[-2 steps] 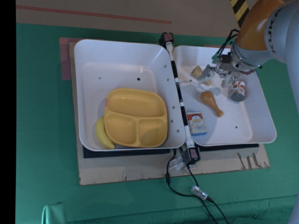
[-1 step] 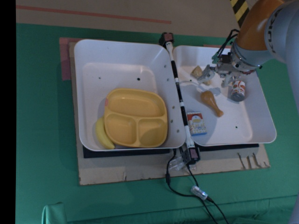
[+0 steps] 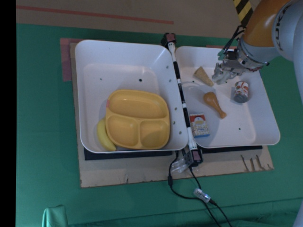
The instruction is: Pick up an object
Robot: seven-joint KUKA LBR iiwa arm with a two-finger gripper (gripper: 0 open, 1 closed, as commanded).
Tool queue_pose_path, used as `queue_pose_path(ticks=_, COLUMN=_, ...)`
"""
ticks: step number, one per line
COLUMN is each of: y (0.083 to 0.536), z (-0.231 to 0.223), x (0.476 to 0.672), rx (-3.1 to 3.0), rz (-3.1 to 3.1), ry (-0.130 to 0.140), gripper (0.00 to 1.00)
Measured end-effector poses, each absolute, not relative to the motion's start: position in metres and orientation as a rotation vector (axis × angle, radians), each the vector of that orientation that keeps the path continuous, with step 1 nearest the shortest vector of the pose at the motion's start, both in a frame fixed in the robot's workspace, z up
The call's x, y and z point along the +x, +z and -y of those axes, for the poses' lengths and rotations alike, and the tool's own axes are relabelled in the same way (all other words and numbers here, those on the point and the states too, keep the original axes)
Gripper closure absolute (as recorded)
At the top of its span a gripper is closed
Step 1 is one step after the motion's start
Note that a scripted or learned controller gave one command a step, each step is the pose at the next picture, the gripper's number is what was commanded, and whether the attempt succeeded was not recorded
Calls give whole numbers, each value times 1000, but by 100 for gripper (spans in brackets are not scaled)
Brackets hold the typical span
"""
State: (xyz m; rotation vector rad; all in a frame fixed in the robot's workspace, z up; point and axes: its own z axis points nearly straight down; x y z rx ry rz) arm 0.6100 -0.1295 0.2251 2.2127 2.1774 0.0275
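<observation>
No writing can be read anywhere; the small box [image 3: 200,125] and the can [image 3: 241,91] carry coloured labels, but their print is too small to make out.

Taking the black divider strip [image 3: 181,96] between the bins as the landmark: to its left, the left bin [image 3: 94,56] holds a yellow compartment tray [image 3: 138,119] in its near half, with a banana [image 3: 104,135] touching the tray's left edge, against the bin's near-left corner. The far half of this bin is bare white floor.

Just right of the divider, in the right bin [image 3: 265,126], the small box lies near the front, close beside the strip. Farther right and a little back lies an orange drumstick-shaped toy [image 3: 214,104], its thin end pointing toward the near-right. Behind it, toward the bin's far side, a tan wedge-shaped piece [image 3: 203,76] lies on the floor. The can stands farther right still, well apart from the strip, near the bin's right wall. The near-right part of this bin is open floor.

The gripper [image 3: 221,77] hangs over the right bin's far half, between the wedge and the can, just beside the wedge's right edge. Its fingers point down; whether they are apart or together I cannot tell, and nothing shows between them. The grey arm with its orange band [image 3: 267,20] enters from the right rear corner.

Cables [image 3: 189,183] trail from the divider's near end across the green table [image 3: 47,174].
</observation>
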Motion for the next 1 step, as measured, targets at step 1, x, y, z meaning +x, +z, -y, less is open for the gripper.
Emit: queue_pose_path(ticks=1, y=225, z=129, x=610, rx=2213, rz=-2178, ry=27, gripper=0)
